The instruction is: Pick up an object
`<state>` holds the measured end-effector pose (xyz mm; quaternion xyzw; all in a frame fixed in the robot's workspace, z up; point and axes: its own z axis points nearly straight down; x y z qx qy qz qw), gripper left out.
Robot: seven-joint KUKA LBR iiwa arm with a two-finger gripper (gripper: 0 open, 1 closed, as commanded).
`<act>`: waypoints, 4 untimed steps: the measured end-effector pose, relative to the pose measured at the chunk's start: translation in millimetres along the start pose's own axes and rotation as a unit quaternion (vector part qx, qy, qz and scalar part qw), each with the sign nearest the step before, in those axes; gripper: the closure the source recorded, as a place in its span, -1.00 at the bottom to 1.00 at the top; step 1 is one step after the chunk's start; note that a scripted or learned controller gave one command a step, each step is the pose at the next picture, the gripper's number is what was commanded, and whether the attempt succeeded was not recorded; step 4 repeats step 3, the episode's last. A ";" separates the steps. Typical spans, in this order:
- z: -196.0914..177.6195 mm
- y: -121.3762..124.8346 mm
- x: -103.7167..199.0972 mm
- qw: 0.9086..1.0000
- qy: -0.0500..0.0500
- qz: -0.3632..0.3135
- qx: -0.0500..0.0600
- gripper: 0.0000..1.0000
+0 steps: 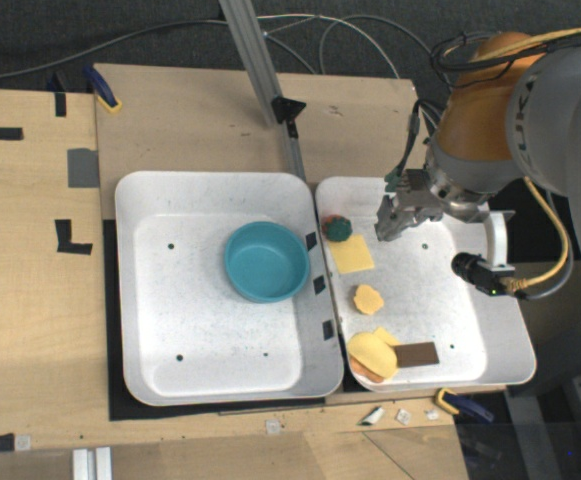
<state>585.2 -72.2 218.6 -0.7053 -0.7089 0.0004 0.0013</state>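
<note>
we see the gripper (395,220) hanging over the upper part of the right bin (470,363), arm coming in from the right with the orange band above the wrist. we can't tell the gripper's state from this angle, and nothing shows in its grasp. candidate objects all sit along the right bin's left side: a small dark teal ball (340,229) near the top with a bit of red just beside it, a flat pale yellow square (352,256) touching just below it, a small orange-yellow chunk (368,299) further down, and a yellow rounded piece (372,353) near the bottom edge with a brown rectangular block (416,354) just beside it. gripper is near the teal ball and yellow square, off to their right. left bin (170,368) holds a blue bowl (265,260), upright, right of centre. both bins sit on the table (30,318).
</note>
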 end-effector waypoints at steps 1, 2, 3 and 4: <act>5.6 -13.8 47.1 1.000 0.000 0.000 0.000 1.00; -7.4 -20.4 93.1 1.000 0.000 0.000 -0.001 1.00; -3.9 -37.2 144.3 1.000 0.000 -0.001 0.001 1.00; -3.9 -37.2 144.3 1.000 0.000 -0.001 0.001 1.00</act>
